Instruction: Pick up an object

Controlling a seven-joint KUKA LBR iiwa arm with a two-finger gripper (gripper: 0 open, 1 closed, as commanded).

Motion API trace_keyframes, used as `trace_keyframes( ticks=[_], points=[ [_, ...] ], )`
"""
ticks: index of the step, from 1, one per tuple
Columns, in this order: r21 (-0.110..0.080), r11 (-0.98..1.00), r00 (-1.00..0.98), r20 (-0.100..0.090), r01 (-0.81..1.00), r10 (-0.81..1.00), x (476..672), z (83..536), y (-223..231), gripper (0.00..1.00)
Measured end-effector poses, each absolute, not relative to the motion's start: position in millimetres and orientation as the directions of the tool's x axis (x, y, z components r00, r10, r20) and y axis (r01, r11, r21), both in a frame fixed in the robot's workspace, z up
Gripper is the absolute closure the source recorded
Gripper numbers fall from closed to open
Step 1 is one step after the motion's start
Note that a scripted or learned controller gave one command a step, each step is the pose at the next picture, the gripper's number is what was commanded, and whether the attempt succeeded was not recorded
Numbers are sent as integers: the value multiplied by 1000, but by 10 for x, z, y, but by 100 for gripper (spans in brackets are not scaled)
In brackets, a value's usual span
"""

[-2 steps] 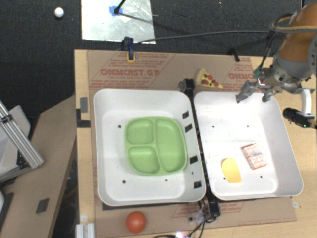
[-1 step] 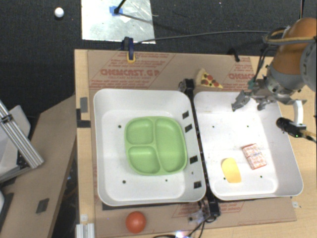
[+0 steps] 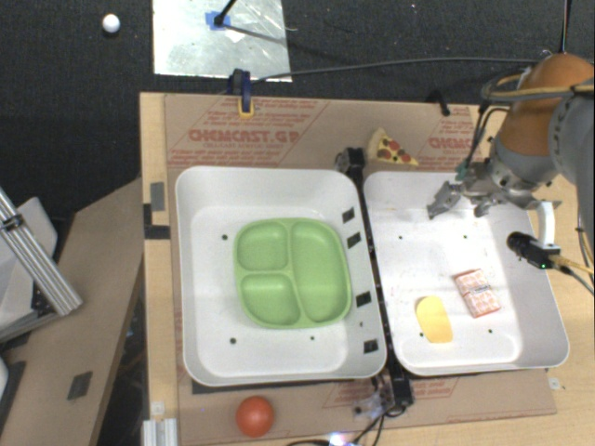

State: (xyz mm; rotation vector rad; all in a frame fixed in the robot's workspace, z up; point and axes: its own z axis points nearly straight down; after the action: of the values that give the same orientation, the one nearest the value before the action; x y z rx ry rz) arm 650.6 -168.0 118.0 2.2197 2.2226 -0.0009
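Observation:
The right bin (image 3: 530, 342) holds a flat yellow piece (image 3: 433, 320) near its front and a small pink-and-white box (image 3: 476, 292) just right of it. My gripper (image 3: 461, 203) hovers over the far part of that bin, well behind both items. It is open, its fingers (image 3: 439, 204) spread apart with nothing between them. In the left bin (image 3: 200, 249) a green divided plate (image 3: 292, 273) lies flat in the middle.
A toy pizza slice (image 3: 392, 149) lies on the board behind the bins. In front of the left bin sits a red ball (image 3: 255, 415). A blue clamp (image 3: 240, 89) grips the board's far edge. The arm's orange band (image 3: 548, 86) rises at the right.

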Motion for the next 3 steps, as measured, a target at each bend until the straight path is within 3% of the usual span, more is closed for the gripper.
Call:
trace_keyframes(
  ticks=[1,3],
  points=[
    [7,2,-2,-2,1000,1000,6524,1321,-1680,100],
    [8,5,-5,-2,1000,1000,6540,2322,-1664,100]
  ],
)
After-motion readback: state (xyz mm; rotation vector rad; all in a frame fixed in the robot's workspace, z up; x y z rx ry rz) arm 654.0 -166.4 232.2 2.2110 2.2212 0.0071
